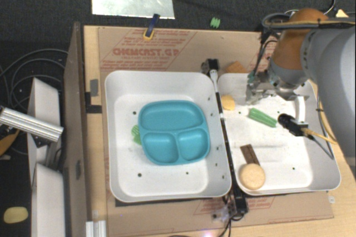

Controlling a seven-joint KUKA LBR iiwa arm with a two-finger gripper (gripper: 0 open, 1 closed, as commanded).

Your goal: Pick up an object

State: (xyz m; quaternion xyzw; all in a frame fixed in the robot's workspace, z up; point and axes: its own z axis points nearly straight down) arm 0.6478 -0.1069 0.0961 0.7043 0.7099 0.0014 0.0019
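My gripper (253, 94) hangs low over the back left part of the right bin (320, 174), with the grey arm reaching in from the right. Just in front of it lies a green stick-shaped piece (261, 117). A small yellow round piece (228, 102) rests to the gripper's left, near the wall between the bins. Further forward lie a brown bar (248, 153) and a tan round disc (252, 176), touching each other. I see nothing held in the gripper.
The left bin (125, 174) holds a blue divided plate (173, 131) with a small green piece (135, 132) poking out at its left edge. An orange-tan piece (236, 67) sits at the right bin's back left corner. Cardboard lies under both bins.
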